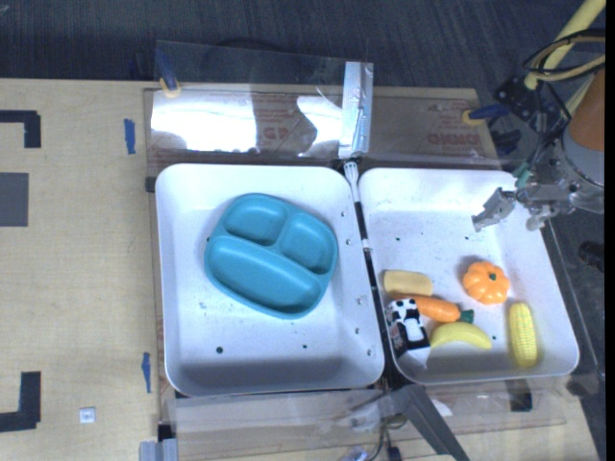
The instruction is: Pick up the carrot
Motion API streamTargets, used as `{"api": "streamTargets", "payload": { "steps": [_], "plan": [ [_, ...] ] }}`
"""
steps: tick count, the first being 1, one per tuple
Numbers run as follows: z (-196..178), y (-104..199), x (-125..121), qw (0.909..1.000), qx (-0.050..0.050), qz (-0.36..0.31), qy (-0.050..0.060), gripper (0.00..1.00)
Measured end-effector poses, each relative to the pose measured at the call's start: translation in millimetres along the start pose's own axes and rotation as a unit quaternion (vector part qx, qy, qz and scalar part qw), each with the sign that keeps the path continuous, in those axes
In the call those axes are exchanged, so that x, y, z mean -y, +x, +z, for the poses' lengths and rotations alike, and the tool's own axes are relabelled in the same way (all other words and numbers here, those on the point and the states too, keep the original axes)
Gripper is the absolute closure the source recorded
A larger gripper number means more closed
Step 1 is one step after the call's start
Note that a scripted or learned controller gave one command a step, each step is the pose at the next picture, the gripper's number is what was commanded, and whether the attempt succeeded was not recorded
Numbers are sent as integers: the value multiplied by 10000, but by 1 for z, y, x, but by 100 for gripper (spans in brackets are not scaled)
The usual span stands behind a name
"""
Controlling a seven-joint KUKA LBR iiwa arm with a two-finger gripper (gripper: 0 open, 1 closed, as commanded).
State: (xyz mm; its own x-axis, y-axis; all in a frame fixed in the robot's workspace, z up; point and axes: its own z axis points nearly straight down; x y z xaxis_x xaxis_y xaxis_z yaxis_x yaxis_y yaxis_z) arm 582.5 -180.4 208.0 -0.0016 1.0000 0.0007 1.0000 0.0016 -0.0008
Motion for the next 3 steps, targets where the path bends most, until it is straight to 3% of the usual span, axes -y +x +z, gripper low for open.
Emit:
{"api": "streamTargets", "payload": {
  "steps": [1, 2, 3],
  "plan": [
    [102, -15, 52, 9974, -5, -727, 22, 0],
    [119, -34, 74, 9883, -43, -1527, -47, 0],
    [121, 19, 23, 9856, 10, -1688, -52, 0]
  ]
}}
